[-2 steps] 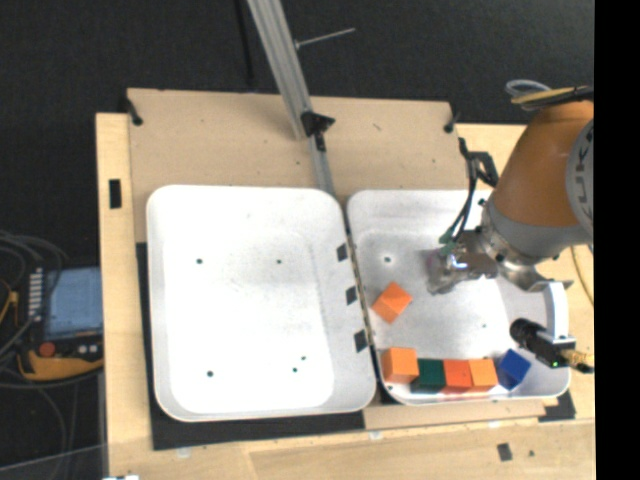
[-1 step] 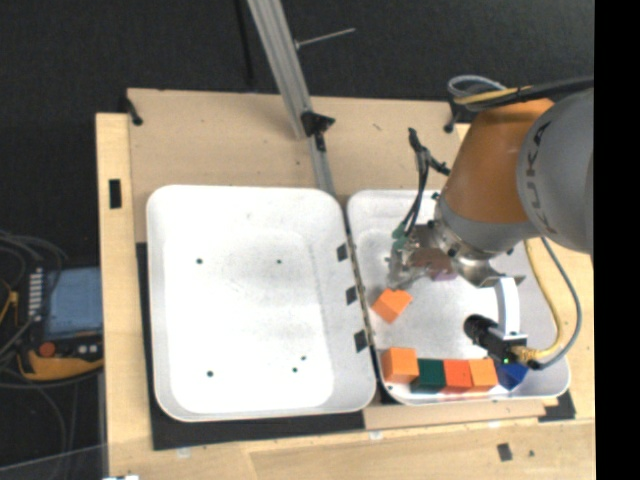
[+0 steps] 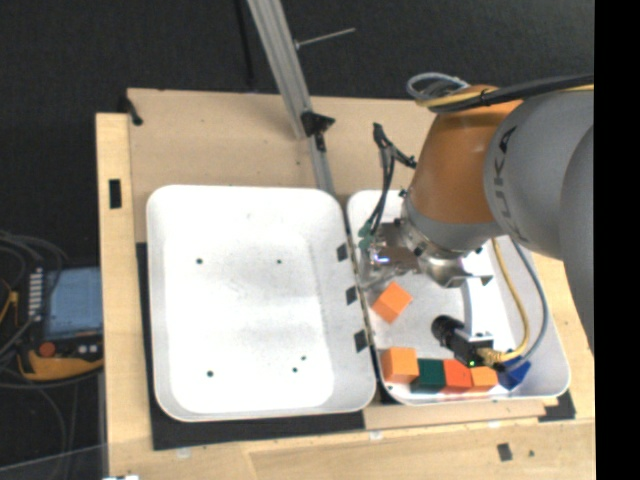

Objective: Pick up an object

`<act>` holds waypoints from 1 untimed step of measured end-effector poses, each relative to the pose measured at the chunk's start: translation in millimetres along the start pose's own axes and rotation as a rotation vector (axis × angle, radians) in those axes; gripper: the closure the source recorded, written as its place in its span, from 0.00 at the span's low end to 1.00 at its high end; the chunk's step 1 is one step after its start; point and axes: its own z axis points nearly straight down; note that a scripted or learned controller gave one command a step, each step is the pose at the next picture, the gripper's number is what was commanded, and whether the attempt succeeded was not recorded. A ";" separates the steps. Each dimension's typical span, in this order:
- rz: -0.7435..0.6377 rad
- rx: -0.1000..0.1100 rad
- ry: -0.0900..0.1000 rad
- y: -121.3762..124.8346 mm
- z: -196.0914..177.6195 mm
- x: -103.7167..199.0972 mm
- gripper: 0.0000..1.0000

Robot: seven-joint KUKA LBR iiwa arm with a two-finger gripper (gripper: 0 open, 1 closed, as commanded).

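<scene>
My gripper (image 3: 383, 276) hangs over the left part of the right bin (image 3: 553, 368), under the grey and orange wrist. An orange block (image 3: 391, 302) sits tilted right below it, touching or nearly touching it. Along the bin's front wall lie another orange block (image 3: 402, 364), a green block (image 3: 431, 375), a red-orange block (image 3: 458, 375), a small orange piece (image 3: 484, 376) and a blue piece (image 3: 513, 373). The wrist hides the back of this bin.
The left bin (image 3: 170, 268) lies beside the right one, sharing a raised rim (image 3: 360, 308). A black fitting with a yellow cable (image 3: 455, 336) hangs low over the right bin's front. A slanted metal pole (image 3: 290, 78) rises behind the bins.
</scene>
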 end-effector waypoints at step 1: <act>0.001 0.002 0.000 3.0 -8.9 45.5 1.00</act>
